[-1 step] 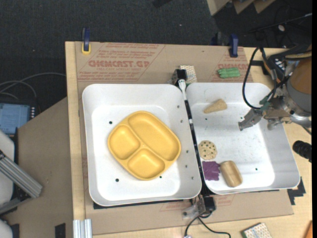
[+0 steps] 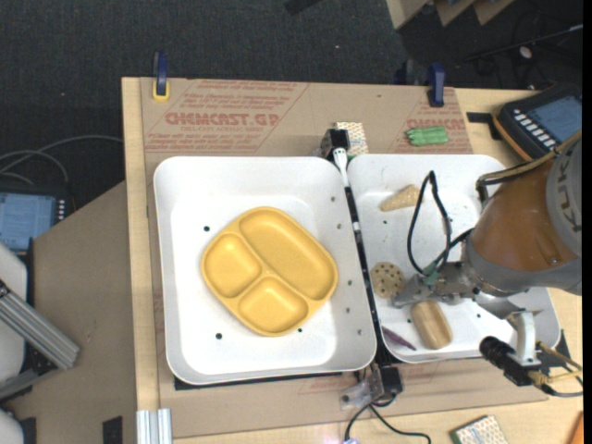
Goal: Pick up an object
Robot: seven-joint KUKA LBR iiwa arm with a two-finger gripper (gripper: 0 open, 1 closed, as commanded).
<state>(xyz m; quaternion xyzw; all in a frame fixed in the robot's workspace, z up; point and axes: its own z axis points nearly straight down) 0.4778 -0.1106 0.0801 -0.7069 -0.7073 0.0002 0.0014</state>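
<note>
The right bin (image 2: 462,176) holds a tan bread-like roll (image 2: 431,326) near its front, a round speckled cookie (image 2: 386,277) by its left wall, a pale tan wedge (image 2: 400,198) toward the back, and a thin purple piece (image 2: 399,338) at the front left. My gripper (image 2: 423,290) hangs low over the bin, just behind the roll and right of the cookie. The grey wrist and a black cable hide its tip. I see nothing held in it.
A yellow three-compartment plate (image 2: 268,269) lies in the left bin (image 2: 185,202). The arm's orange band (image 2: 518,225) covers the right bin's right half. A green object (image 2: 426,137) and a small patterned block (image 2: 351,138) sit on the bench behind the bins.
</note>
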